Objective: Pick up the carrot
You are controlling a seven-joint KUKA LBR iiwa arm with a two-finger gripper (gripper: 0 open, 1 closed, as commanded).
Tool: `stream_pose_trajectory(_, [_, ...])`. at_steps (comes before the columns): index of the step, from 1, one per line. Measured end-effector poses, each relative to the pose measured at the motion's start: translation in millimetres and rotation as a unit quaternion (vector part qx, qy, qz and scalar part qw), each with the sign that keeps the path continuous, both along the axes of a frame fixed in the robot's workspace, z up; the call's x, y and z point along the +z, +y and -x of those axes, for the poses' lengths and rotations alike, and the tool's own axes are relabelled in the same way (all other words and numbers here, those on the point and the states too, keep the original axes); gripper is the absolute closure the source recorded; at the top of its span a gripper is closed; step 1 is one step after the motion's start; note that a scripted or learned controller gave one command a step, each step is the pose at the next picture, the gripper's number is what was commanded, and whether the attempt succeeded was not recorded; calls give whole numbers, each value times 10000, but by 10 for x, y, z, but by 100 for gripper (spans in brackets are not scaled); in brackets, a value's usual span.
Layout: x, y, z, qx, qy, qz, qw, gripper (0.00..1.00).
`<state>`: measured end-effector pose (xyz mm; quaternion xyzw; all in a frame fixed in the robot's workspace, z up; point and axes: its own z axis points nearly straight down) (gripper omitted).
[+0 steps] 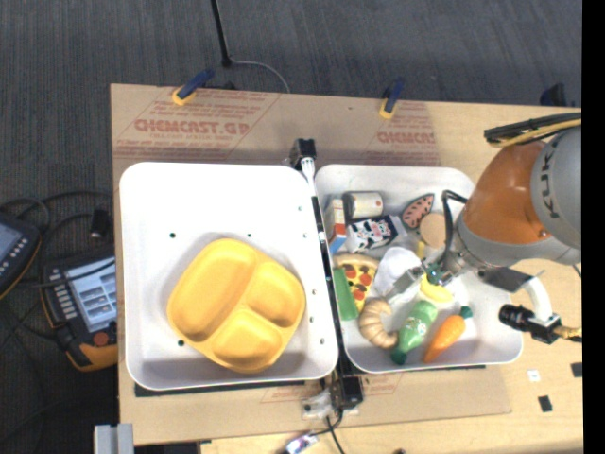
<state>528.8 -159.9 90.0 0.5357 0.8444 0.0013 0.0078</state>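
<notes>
Judging by its look, the carrot in the right bin's front corner is light, stiff, slippery plastic; grip mid-body. My claw hovers nearby; its opening I cannot tell.

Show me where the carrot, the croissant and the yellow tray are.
carrot (445, 337): camera view, middle of its orange body.
croissant (375, 322): camera view, middle of its curved brown body.
yellow tray (236, 303): camera view, ridge between its compartments.
</notes>
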Motion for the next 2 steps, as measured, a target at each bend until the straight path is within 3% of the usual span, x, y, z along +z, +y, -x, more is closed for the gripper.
stream_pose_trajectory(1, [2, -254, 394, -570, -18, -15, 9984, 0])
stream_pose_trajectory(2, [107, -257, 388, -573, -21, -13, 9984, 100])
